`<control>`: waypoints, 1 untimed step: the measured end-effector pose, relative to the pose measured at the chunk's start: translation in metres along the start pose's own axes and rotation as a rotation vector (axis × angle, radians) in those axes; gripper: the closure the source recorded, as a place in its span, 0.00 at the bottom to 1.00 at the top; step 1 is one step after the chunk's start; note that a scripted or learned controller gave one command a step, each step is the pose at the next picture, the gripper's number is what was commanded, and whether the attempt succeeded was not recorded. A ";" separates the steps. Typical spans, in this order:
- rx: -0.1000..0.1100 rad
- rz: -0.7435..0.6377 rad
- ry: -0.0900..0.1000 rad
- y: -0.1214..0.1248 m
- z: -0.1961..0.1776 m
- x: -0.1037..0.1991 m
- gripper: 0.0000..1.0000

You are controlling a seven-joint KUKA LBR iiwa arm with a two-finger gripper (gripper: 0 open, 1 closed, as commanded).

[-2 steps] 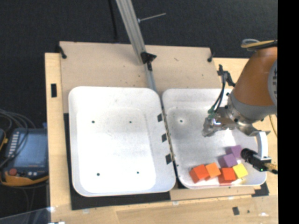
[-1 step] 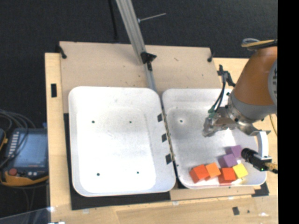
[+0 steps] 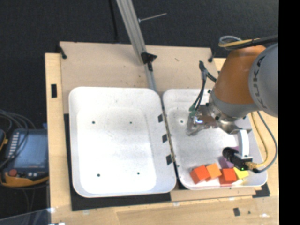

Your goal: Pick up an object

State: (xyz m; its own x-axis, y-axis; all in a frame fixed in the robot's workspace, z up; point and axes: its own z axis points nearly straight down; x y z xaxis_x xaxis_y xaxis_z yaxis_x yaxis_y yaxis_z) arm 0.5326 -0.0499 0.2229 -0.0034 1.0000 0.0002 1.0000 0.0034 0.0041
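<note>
Blocks (image 3: 216, 173) in right bin (image 3: 183, 102), near corner.

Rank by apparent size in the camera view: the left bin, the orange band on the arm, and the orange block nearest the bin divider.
1. Left bin, by far the largest.
2. Orange band; it sits nearer the camera, so it looks bigger than it would at bench level.
3. Orange block, smallest, in the right bin's near corner.
</note>
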 end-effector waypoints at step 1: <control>0.005 -0.005 0.002 0.001 0.003 0.060 1.00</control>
State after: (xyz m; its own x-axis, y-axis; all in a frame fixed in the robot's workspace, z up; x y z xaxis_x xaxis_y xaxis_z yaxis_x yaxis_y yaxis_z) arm 0.5330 0.0104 0.2204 -0.0086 1.0000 0.0026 1.0000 0.0086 -0.0007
